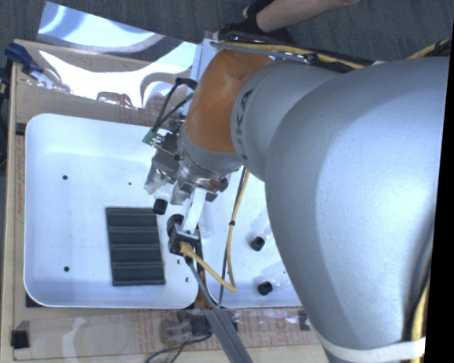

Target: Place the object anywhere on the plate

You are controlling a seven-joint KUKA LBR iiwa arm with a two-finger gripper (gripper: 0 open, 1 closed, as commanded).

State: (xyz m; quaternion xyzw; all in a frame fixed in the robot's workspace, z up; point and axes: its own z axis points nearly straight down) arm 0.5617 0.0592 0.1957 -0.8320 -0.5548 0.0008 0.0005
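The tool (165,189) hangs over the right part of the left bin, pointing down into it, and I cannot tell from here whether it is wide or narrow. Working across from the left: the pale wooden worktop (80,330) carries the shallow white plastic left bin (28,199). On its floor lies the dark grey ribbed rectangular plate (134,246), flat, toward the near right corner of that bin. Just off the plate's far right corner, close under the tool, I see a small black round piece (159,206). I cannot tell whether the tool grips it or whether it rests on the bin floor; it is not on the plate. Further right, the second shallow white bin (243,269) holds two small black round knobs (257,242) (264,287), apart from each other. The grey arm (353,188) with its orange band (218,97) covers most of that bin.
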